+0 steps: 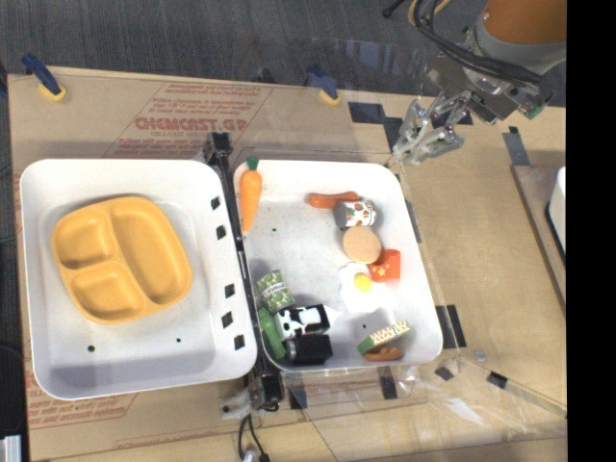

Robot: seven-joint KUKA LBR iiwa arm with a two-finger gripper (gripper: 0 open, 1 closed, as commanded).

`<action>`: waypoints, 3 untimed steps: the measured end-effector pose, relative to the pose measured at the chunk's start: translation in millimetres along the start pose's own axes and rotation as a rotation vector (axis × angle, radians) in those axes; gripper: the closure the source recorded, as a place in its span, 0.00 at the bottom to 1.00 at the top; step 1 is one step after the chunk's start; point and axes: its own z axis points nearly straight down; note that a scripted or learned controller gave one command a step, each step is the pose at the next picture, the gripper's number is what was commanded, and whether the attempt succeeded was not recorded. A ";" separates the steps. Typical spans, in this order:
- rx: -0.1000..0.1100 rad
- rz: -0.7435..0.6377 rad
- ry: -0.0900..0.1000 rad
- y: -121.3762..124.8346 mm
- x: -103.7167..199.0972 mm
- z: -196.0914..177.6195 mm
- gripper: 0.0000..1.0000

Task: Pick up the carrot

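Carrot is lying lengthwise against the left wall of the right bin, green top pointing away. Gripper is hovering past the bin's far-right corner, fingers apart, holding nothing. Approach w/ jaws straddling the carrot's width, keeping clear of the wall.

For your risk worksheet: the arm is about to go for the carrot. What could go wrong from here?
1. The carrot lies against the right bin's left wall, so a finger may hit that wall.
2. The pincer hangs beyond the bin's far right corner; its path may cross the sausage and can.
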 end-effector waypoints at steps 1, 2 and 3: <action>0.000 -0.207 -0.001 0.0 -0.1 -20.2 1.00; -0.009 -0.487 0.001 14.5 13.0 32.1 1.00; -0.003 -0.792 -0.002 2.7 -2.4 46.1 1.00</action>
